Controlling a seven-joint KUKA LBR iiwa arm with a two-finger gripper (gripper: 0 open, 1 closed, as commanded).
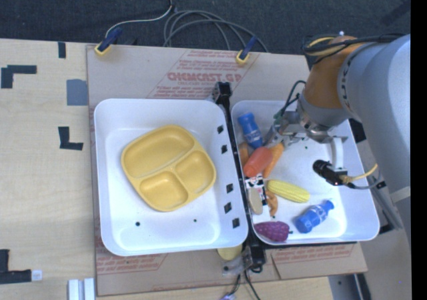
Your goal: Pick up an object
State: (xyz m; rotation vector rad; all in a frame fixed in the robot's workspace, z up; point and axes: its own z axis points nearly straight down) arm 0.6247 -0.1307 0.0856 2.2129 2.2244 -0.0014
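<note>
Toy carrot (262, 160), orange and lying at a slant, looks the likeliest object for this pick: it rests in the right bin (363, 222) close against the divider (235, 179) between the two bins, about halfway down that divider. The gripper (283, 133) is low over the same bin, just beyond the carrot's upper end and a little further from the divider; whether its tips touch the carrot I cannot tell. How far it stands open cannot be made out from this angle, and nothing is plainly seen in its hold.

Other things lie near the divider too: a blue bottle (249, 127) above the carrot, a small black-and-white toy (255, 189) below it, then a yellow corn cob (287, 191) further out, a second blue bottle (312, 217) and a purple piece (272, 230) toward the bin's lower wall. A yellow divided plate (168, 167) sits in the left bin (107, 179), well apart from the divider's far side.

By my judgement the step in hand is the approach or the closing, with no lift begun. The next move calls for centring over the carrot's body, closing firmly across its narrow width, and rising straight so the neighbouring bottle is not dragged along.
</note>
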